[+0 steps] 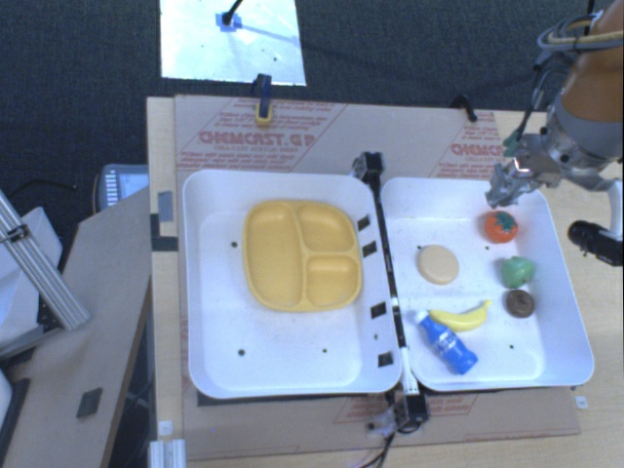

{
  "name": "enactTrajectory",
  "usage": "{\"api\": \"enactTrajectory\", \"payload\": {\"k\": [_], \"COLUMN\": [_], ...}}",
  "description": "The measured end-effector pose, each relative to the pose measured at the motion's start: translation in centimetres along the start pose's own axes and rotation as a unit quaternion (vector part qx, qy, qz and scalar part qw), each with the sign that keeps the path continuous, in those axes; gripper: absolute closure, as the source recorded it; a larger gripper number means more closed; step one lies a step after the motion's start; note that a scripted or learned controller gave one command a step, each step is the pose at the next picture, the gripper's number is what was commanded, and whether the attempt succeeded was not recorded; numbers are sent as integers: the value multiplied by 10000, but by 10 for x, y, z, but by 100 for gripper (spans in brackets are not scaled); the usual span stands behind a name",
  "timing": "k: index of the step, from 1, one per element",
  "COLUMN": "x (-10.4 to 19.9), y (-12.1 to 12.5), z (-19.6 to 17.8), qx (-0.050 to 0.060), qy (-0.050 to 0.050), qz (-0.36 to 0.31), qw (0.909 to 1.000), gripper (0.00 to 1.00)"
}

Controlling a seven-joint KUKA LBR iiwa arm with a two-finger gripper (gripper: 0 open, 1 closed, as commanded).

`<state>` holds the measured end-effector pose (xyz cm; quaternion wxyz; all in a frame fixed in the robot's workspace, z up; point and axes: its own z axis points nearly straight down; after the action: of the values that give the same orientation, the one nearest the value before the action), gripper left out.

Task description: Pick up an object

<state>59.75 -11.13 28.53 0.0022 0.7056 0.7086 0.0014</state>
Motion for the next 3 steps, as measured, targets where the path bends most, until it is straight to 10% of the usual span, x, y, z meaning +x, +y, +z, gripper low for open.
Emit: {"api": "enactTrajectory", "payload": {"k": [3], "x": [150], "y": [15], "z": [44], "qx": [26], "qy": [12], "qz": [-22], "qw": [10000], "gripper": [100]}}
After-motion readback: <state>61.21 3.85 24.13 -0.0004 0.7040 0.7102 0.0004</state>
